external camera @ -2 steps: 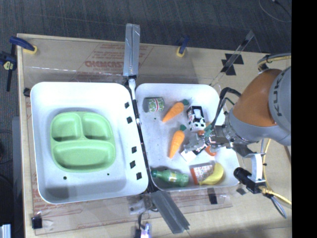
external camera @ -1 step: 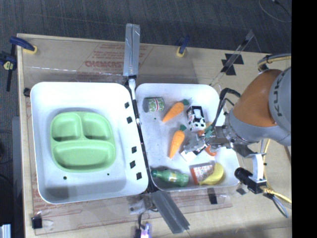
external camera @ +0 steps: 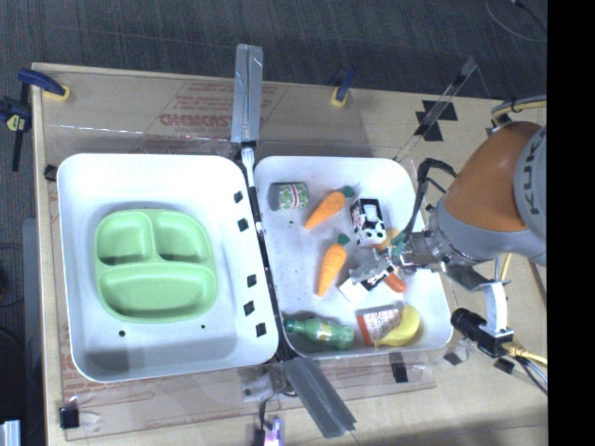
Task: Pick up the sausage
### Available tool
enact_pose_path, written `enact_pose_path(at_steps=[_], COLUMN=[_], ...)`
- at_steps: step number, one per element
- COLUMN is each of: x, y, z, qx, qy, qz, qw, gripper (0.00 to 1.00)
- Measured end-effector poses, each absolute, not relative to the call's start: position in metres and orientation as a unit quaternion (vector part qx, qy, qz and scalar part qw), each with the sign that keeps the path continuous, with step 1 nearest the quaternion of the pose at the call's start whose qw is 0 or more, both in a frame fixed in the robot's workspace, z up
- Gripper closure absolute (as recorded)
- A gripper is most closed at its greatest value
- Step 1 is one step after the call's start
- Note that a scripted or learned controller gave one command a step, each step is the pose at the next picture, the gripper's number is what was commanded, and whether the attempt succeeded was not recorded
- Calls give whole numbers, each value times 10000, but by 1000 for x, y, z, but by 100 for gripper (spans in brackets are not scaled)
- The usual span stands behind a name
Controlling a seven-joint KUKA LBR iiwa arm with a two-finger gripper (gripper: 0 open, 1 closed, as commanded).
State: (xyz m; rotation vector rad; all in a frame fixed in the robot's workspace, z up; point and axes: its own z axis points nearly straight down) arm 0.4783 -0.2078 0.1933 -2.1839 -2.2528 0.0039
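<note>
The sausage [external camera: 397,282] is a small red-orange piece in the right bin [external camera: 307,167], right of centre, partly covered by the gripper. My gripper [external camera: 376,269] reaches in from the right and hangs low over the bin, just left of the sausage and right of the lower carrot [external camera: 330,266]. Its dark metal parts overlap a white scrap beneath it. Whether it touches the sausage is unclear.
The right bin also holds a small can [external camera: 290,195], a second carrot [external camera: 324,209], a black-and-white carton [external camera: 368,221], a green bottle [external camera: 320,332], a red packet [external camera: 377,323] and a banana [external camera: 404,328]. A green divided plate [external camera: 156,265] lies in the left bin [external camera: 84,179].
</note>
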Motion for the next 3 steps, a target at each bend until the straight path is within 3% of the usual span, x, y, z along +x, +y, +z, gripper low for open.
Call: enact_pose_path(at_steps=[3], x=[478], y=[-210], z=[191], qx=[-7007], qy=[-7134], qz=[17], qw=[30], gripper=[0])
